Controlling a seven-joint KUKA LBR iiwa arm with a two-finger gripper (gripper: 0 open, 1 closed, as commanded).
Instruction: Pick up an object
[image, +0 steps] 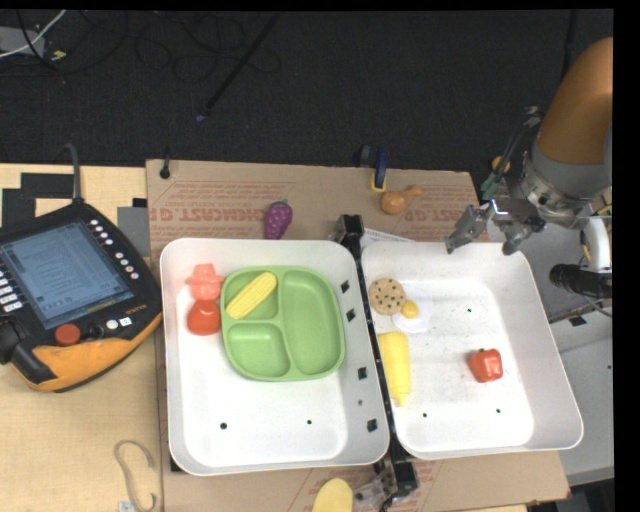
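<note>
Claw (492, 226) sits at upper right of frame, over the back rim of the right bin (540, 330). Fingers spread apart, nothing between them.

Candidates in right bin: red block (486, 365) right of centre, standing alone; yellow piece (396, 366) against the left wall; cookie (386, 295) with a small yellow bit (409, 309) just beside it, upper left of that bin. Left bin (190, 400) holds a green tray (285, 325) with a corn cob (249, 294) and a red-pink figure (204, 300).

Judgement: the red block is the best target, with free space on all sides. Centre over it, descend straight, straddle it before closing. Wall-hugging pieces risk a finger striking the rim.
</note>
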